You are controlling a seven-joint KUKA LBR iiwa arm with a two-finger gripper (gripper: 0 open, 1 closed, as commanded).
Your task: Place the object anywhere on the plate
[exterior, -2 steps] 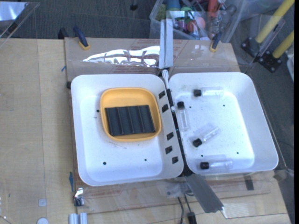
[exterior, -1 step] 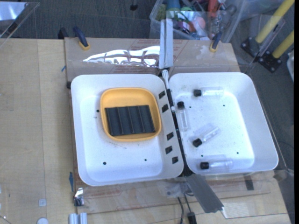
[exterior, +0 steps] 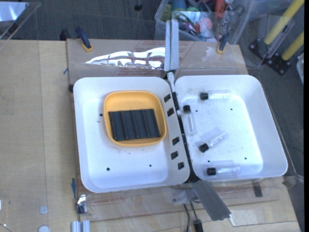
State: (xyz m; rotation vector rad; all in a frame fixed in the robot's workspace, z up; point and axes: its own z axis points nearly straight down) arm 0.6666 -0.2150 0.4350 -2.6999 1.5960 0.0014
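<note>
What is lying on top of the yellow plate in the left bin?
A dark ribbed rectangular block lies flat on the yellow plate, covering most of its floor. Whatever is beneath the block is hidden. The clear tubes sit in the right bin.

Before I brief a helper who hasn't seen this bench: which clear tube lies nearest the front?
Look in the right bin. Along its front edge lies a clear tube with a black cap, level with that edge. The other tubes lie further back.

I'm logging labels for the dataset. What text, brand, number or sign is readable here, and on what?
None readable.
Yellow plate, ribbed black object lying on it: no markings.
Clear black-capped tubes: too small to tell.
Box of clutter behind the bins: colours blurred, no legible text.
</note>
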